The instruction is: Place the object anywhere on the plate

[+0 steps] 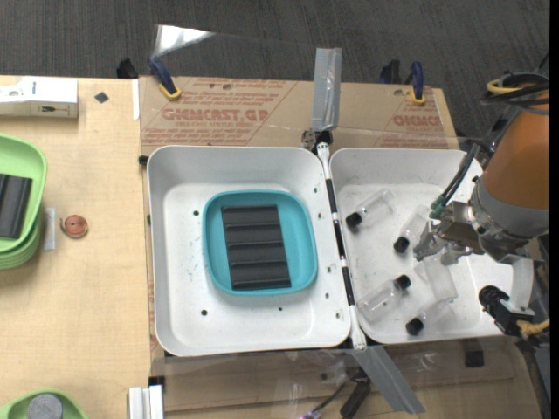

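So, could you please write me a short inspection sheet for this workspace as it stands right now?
Surface: two white bins side by side, left bin and right bin, on a cardboard sheet over the bench.
Job's things: teal plate in the left bin, carrying a black ridged insert; clear vials with black caps scattered in the right bin.
Clutter: green tray, white box and a small orange disc on the bench at left.
Grippers: gripper low over the right bin among the vials.
Cables: yellow cable behind the arm.
Surroundings: clamps on the cardboard; dark carpet beyond.
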Robot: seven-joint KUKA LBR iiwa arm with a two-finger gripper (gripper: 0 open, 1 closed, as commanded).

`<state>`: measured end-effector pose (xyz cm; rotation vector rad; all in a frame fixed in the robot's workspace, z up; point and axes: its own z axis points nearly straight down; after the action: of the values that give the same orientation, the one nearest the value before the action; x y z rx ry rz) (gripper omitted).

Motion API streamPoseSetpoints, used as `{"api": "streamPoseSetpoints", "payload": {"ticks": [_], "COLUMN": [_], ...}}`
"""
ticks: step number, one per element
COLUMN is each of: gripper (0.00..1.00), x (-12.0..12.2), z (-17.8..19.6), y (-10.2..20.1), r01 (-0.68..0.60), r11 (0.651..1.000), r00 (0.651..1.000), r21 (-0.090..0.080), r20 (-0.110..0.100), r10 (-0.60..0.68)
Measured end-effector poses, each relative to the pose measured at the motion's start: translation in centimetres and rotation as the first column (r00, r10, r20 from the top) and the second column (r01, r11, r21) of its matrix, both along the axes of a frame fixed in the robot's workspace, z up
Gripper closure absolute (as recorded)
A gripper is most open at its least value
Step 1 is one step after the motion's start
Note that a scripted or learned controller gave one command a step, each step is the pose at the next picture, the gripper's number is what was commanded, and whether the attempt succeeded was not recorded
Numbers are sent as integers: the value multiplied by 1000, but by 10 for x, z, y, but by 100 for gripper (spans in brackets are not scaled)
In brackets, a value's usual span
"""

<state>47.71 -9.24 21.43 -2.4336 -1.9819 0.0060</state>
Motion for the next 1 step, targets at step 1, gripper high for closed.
{"api": "streamPoseSetpoints", "payload": {"ticks": [1], "gripper": [100], "x": [5], "z": [2], "y": [61], "r01": [-169], "r11": [986], "r00": [986], "r21": [0], "r20": [1], "r10": [169]}}
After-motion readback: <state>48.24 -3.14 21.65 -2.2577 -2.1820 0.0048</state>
